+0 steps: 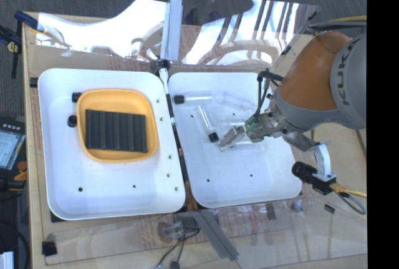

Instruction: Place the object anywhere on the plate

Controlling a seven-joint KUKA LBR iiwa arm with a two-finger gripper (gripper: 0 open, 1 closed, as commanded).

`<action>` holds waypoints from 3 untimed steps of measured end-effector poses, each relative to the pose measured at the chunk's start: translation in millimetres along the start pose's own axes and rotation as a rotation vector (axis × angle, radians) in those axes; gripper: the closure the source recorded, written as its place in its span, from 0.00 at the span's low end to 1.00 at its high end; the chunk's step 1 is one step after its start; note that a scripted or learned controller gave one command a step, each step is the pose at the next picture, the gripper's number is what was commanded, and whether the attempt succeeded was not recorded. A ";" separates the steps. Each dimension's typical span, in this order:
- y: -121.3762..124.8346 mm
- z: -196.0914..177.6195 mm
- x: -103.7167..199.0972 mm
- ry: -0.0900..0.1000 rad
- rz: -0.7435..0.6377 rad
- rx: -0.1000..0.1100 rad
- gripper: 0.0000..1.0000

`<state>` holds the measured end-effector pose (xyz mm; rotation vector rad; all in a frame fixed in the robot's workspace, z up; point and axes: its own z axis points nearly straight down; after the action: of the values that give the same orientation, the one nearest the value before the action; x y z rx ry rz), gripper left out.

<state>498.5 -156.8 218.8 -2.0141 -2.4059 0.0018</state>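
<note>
Two shallow white bins sit side by side on a bench. The left bin [56, 193] holds a yellow plate [118, 99] with rounded corners, and a dark ridged block [116, 130] covers most of the plate's middle.

The grey and orange arm [318, 83] reaches in from the right over the right bin [249, 190]. Its gripper [234, 136] hangs low near the middle of that bin. Whether it is spread or closed cannot be made out, because metal parts and glare blur together there.

Just beside the gripper, toward the plate, lies a thin clear tube [205, 118] with a black cap at its lower end. This is probably the object to move. A second clear tube [194, 98] with a black end lies near the bin's upper left corner.

The tube looks light, stiff and smooth, so it would likely roll or slip. A pinch across its middle seems safest.

The clear bodies nearly vanish against the white floor, so their exact lengths are uncertain. Nothing visible shows whether the gripper touches the nearer tube.
</note>
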 end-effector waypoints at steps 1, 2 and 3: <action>-4.2 14.4 11.2 -0.001 -0.421 -0.001 0.00; -13.6 7.9 47.8 0.000 -0.710 0.000 0.00; -13.7 7.9 47.6 -0.001 -0.710 0.001 0.00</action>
<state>476.6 -112.3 211.0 -1.0522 -2.9560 0.0008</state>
